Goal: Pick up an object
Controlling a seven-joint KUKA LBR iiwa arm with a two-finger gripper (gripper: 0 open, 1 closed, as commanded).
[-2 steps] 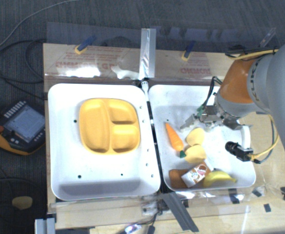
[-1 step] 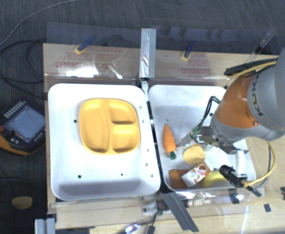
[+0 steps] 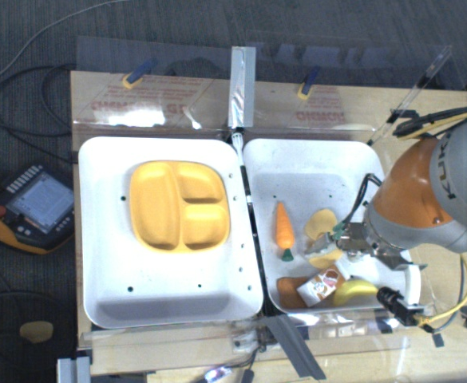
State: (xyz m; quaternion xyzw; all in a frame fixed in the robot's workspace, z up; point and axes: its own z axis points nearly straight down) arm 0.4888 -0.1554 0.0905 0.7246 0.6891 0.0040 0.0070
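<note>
1. The worktop (image 3: 425, 114) is seen to bear two white bins side by side; no object has yet been lifted clear of either, so the pick is judged unfinished.
2. The left bin (image 3: 109, 294) is occupied by a yellow divided tray (image 3: 179, 204), well apart from the arm.
3. The right bin (image 3: 305, 162) holds the candidate objects: a carrot (image 3: 284, 226), a banana (image 3: 354, 291), a brown bottle (image 3: 303, 289) and pale yellow pieces (image 3: 322, 223).
4. The gripper (image 3: 346, 236) is lowered among the pale pieces, just above the banana.
5. Whether the fingers are spread or pinching anything cannot be told.
6. A secured grasp and a lift are judged to remain.
</note>
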